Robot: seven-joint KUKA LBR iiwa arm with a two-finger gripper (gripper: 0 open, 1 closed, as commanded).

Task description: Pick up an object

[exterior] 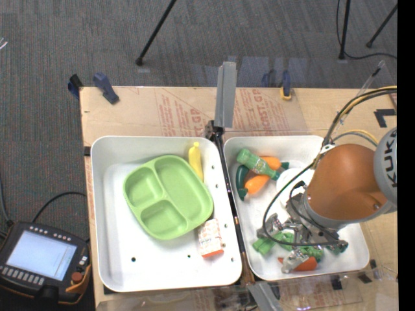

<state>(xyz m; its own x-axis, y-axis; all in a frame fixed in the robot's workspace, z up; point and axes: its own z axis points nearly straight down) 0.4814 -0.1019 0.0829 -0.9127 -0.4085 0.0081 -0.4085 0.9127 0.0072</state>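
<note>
One claw (290, 238) is hanging low in the right bin (337, 144), its state impossible to tell, with green toys (267, 243) lying directly beneath and leftward.

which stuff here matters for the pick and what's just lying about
In play: the two-finger gripper, low in the right white bin over green toy pieces.
Lying about: green divided plate, yellow bottle, small orange-and-white carton.

Everything is lit brightly and evenly from above. Only soft, short shadows are seen. The white bins (104, 173) look a bit washed out. Small things are slightly blurred.
</note>
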